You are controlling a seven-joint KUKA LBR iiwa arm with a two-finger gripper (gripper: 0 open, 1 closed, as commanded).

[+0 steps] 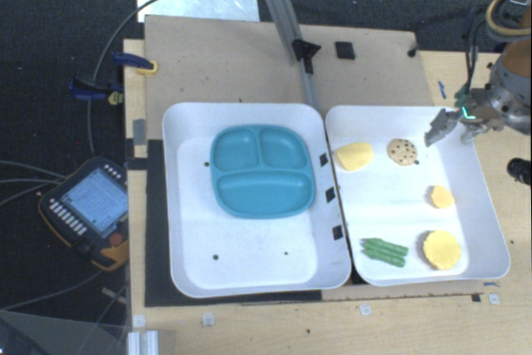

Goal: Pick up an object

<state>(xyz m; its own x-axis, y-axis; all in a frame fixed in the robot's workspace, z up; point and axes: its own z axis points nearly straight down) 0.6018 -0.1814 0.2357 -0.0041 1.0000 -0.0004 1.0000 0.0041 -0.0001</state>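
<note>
Hovering at the bin's upper right

Hanging over the right bin [490, 204] rim, the gripper [449, 129] carries nothing; its finger state is impossible to tell. Left of it, just apart, lies the cookie [402, 151], centre-right of frame.

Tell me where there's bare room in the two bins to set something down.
Left bin: bare floor below the blue divided plate. Right bin: a bare patch in the middle, between cookie, green beans and the small yellow piece. Its top right corner is crowded by the gripper.
</note>
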